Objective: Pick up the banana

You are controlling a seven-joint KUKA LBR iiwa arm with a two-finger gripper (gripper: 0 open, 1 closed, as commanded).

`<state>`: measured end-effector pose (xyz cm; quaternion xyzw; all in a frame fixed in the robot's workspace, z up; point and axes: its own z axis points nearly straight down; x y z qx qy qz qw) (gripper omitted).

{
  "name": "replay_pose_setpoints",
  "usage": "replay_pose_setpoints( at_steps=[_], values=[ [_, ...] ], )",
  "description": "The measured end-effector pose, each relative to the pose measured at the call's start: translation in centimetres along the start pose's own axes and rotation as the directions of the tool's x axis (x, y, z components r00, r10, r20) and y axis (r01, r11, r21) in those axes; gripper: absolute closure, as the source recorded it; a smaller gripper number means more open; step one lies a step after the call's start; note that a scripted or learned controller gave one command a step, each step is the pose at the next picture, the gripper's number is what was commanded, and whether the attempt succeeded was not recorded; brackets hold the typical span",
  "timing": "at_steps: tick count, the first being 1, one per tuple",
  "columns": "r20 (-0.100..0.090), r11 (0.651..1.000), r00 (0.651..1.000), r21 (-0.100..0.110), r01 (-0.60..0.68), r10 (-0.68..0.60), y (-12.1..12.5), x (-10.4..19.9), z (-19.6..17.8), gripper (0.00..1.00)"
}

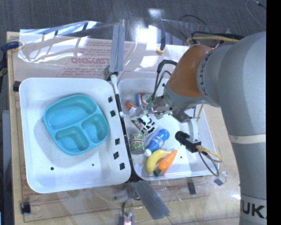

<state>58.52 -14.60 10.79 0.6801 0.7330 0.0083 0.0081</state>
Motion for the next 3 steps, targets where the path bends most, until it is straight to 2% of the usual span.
replay_pose_setpoints(
  at_steps=[1, 2, 3],
  values=[
    [-0.001, 0.999, 0.999, 0.028, -0.042, 0.042, 0.7, 1.2, 1.8, 0.0],
    [-0.004, 0.999, 0.999, 0.033, -0.039, 0.039, 0.8, 1.2, 1.1, 1.0],
    [-0.002, 0.999, 1.0, 0.029, -0.015, 0.015, 3.1, 9.0, -8.1, 1.0]
  ],
)
